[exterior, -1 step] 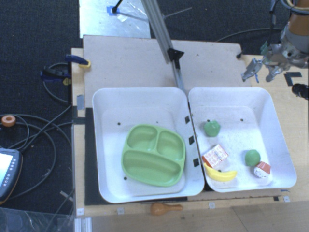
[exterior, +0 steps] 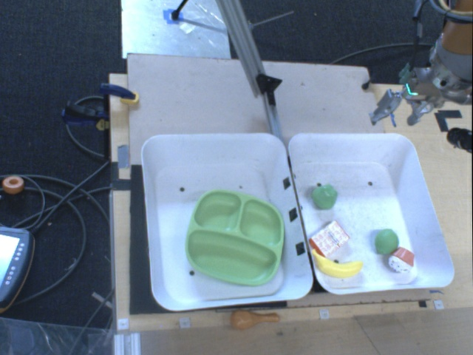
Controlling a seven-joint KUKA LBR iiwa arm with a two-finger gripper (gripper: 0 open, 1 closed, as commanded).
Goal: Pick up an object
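Overhead, the gripper (exterior: 403, 109) hangs above the bare bench just outside the far rim of the right bin (exterior: 425, 170), its fingers (exterior: 384, 110) spread wide with nothing between them. The pick looks to be at its opening stage: no object has been approached, and every candidate lies well nearer the camera than the fingers and below them, on the floor of that bin. Closest to the fingers is a green pepper (exterior: 324, 196), sitting apart from the rest with open floor all round it; farther off are a small red-and-white carton (exterior: 329, 237) touching a banana (exterior: 338, 267), and a green ball (exterior: 386, 241) just beside a red-and-white piece (exterior: 401, 259) near the bin's near wall. The next move, by this reading, calls for carrying the open fingers across the rim, centring over one item and descending straight. The pepper offers the most room for the fingers; the paired items crowd each other and the wall. The left bin (exterior: 162, 161) holds a green divided tray (exterior: 236, 237).
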